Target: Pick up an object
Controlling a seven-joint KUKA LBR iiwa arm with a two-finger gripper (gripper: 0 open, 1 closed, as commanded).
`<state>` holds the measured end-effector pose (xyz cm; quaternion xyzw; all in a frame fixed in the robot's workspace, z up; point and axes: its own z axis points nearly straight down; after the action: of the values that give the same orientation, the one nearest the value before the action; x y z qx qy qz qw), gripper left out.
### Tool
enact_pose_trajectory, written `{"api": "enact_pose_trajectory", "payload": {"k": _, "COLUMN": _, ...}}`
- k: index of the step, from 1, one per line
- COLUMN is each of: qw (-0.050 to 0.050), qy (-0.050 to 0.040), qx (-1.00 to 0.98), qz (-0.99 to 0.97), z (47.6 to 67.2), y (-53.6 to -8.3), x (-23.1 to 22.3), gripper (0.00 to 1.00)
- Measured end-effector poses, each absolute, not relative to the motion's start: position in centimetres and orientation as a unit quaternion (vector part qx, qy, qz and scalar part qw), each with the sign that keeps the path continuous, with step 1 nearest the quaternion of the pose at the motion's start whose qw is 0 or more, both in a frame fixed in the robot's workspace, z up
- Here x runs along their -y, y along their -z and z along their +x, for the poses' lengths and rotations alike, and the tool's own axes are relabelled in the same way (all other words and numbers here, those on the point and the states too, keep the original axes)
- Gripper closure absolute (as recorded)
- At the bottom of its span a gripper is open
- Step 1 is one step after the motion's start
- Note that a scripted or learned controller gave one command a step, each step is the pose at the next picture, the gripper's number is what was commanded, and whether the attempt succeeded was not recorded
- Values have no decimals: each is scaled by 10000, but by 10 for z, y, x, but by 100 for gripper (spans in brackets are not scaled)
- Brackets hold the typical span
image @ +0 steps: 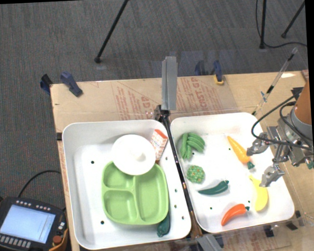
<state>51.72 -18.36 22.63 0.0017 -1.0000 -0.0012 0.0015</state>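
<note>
My gripper (263,160) hangs open over the right edge of the right bin (215,125), nothing between its fingers. One fingertip (253,149) sits just right of an orange carrot (238,148); the other (270,176) is just above a yellow banana (260,194). Further left in this bin lie green pea pods (191,143), a round green broccoli piece (195,173), a dark green pepper (214,188) and an orange pepper (234,213) at the front.
The left bin (80,174) holds a green divided tray (135,195) with a white bowl (134,154) overlapping its top, a small red-and-white carton (159,142) against the divider and a dark green item (163,227) at the front. A tablet (27,223) lies at far left.
</note>
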Motion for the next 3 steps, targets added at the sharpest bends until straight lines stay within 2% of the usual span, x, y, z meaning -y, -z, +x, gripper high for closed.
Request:
{"api": "enact_pose_trajectory", "payload": {"k": 1, "qw": -1, "qy": 7, "qx": 9993, "qz": 374, "z": 611, "y": -87, "x": 177, "gripper": 0}}
{"api": "enact_pose_trajectory", "payload": {"k": 2, "qw": -9, "qy": 11, "qx": 9992, "qz": 412, "z": 612, "y": -96, "x": 174, "gripper": 100}}
{"api": "enact_pose_trajectory", "payload": {"k": 3, "qw": 30, "qy": 17, "qx": 9999, "qz": 134, "z": 480, "y": -85, "x": 214, "gripper": 100}}
